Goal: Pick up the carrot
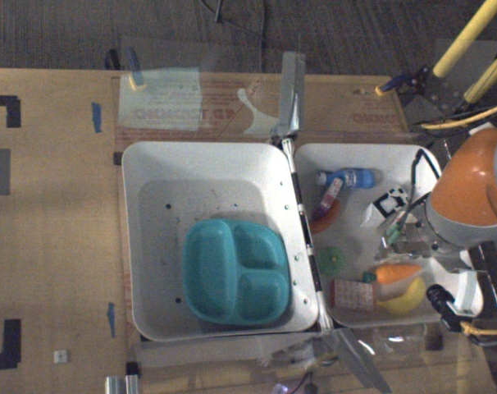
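Gripper (403,240) poised low in the right bin (359,158), metal fingers blurred into clutter and cabling; jaws impossible to read as spread or pressed together, nothing visibly pinched. Carrot (398,273) just below the jaws, orange, lying flat, its green end pointing left. Yellow lemon-like fruit (406,296) directly under the carrot, touching it, partly covered by it. Small carton with a red and white label (353,294) to the lower left of the jaws, beside the carrot's green end. Green round piece (331,259) further left, too small to identify. Black-and-white patterned tag (392,201) just above the jaws. Plastic bottle with a blue cap (348,177) lying on its side up and to the left, near the bin's back wall. Reddish-orange item with a dark strip over it (326,208) against the left wall, shape unclear. Orange band of the arm (474,183) looming to the right of the jaws, cut off by the frame edge and hiding that corner of the bin. Left bin (150,171) well away to the left, holding a teal divided plate (234,271) with three compartments. Wooden bench (52,220) beneath both bins.
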You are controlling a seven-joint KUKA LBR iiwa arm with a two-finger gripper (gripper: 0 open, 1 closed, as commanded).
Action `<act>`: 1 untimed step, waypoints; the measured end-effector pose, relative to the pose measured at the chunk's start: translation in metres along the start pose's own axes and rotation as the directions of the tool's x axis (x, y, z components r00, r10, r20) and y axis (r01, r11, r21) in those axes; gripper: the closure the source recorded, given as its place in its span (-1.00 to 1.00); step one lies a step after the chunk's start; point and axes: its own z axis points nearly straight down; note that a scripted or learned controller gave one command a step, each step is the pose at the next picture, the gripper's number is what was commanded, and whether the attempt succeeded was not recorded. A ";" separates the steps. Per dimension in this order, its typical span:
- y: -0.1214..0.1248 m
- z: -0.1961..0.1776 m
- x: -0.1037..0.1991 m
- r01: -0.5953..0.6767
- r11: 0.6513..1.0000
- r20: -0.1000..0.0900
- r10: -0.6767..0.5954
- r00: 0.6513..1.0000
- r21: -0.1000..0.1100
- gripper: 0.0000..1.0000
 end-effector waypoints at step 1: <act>0.000 0.000 0.000 0.001 1.000 0.000 -0.001 1.000 0.001 -1.00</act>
